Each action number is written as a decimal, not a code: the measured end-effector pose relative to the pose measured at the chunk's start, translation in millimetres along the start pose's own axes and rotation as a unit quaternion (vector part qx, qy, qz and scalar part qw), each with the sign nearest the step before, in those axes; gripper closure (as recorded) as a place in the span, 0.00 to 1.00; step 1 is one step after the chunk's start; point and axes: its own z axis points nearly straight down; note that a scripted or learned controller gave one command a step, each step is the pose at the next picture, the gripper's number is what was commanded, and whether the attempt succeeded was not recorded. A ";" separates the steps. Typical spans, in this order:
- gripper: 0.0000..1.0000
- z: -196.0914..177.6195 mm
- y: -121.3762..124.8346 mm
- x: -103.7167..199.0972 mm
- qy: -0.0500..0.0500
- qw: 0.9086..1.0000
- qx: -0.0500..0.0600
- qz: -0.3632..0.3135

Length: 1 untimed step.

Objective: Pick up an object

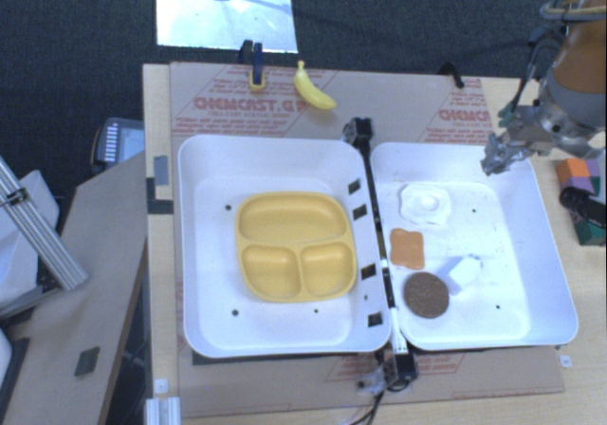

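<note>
In the right bin (pixel 531 224) lie a white fried-egg shape (pixel 424 202), an orange toast-like piece (pixel 407 249), a round brown patty (pixel 427 294) and a small pale block (pixel 464 272). My gripper (pixel 499 153) hangs over the bin's far right corner, above and to the right of the egg shape, well apart from all of them. Nothing shows between its fingers.
The left bin (pixel 204 224) holds a yellow divided tray (pixel 289 245). A yellow banana (pixel 313 89) lies on the cardboard behind the bins. Coloured blocks (pixel 580 188) sit on the bench right of the right bin. A black clamp (pixel 358 132) stands between the bins.
</note>
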 end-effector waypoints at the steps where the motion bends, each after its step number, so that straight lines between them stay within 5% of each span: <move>1: 1.00 10.2 -13.4 53.4 0.000 1.000 0.000 0.000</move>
